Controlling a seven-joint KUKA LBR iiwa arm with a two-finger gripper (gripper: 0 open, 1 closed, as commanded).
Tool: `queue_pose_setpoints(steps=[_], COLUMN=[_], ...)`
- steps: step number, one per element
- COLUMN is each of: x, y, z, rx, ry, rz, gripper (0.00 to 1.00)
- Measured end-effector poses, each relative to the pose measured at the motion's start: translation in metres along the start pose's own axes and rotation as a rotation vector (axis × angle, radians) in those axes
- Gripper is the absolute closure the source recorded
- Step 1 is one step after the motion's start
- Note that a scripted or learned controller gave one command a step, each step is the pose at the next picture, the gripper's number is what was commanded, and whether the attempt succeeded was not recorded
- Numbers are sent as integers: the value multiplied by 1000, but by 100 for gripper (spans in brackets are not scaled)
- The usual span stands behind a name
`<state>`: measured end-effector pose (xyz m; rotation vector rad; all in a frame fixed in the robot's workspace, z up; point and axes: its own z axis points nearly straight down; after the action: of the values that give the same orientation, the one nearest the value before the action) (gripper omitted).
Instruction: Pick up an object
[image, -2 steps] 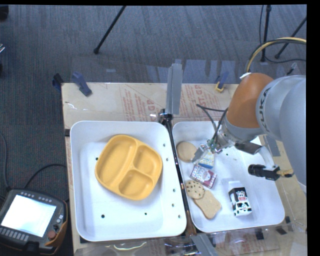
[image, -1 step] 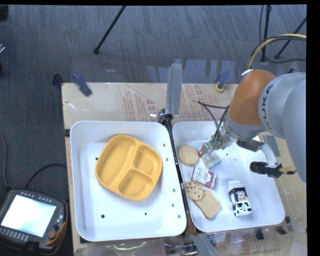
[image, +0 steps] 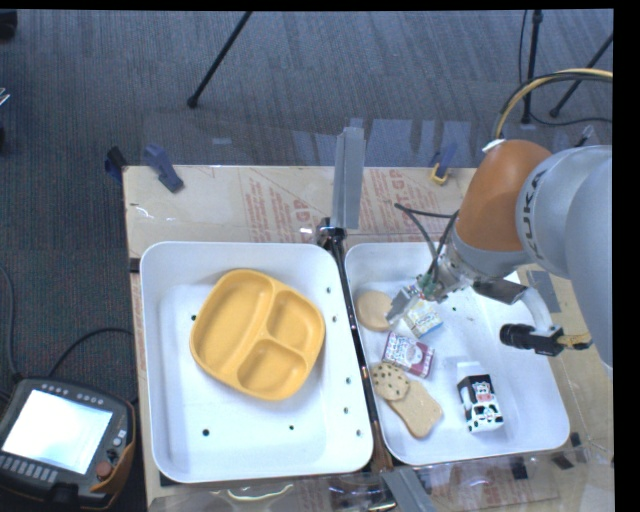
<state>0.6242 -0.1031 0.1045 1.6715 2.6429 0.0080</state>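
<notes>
Nearest the lens, and largest, the grey arm (image: 560, 220) with its orange band is seen reaching in from the right above the right bin. Beneath it the bench (image: 250, 200) is spread, and on it two shallow white bins are set side by side. The left bin (image: 250, 430) is taken up largely by a yellow divided plate (image: 258, 333), laid flat and turned at a slant. The right bin (image: 520, 370) is strewn with smaller things. A handheld screen unit (image: 62, 440) is seen on the floor at the lower left, off the bench.

Within the right bin, a slice of bread (image: 420, 410) is laid near the front wall. A round pale biscuit (image: 372, 310) is placed against the left wall. A black-and-white carton (image: 481, 403) is laid toward the front right. A red-and-white packet (image: 407, 355) is found near the middle, and a chocolate-chip cookie (image: 387, 380) is set just below it, touching the bread.

The gripper (image: 410, 300) is lowered over the bin's middle left, just right of the biscuit. A small pale packet (image: 424, 320) is seen right at its tip, above the red-and-white packet. Whether the gripper is spread, closed, or clamped on that packet cannot be told.
</notes>
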Motion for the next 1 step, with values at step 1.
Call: queue_pose_setpoints(steps=[1], x=[0], y=[1], z=[-10], rx=[0], ry=[0], rz=[-4], gripper=[100])
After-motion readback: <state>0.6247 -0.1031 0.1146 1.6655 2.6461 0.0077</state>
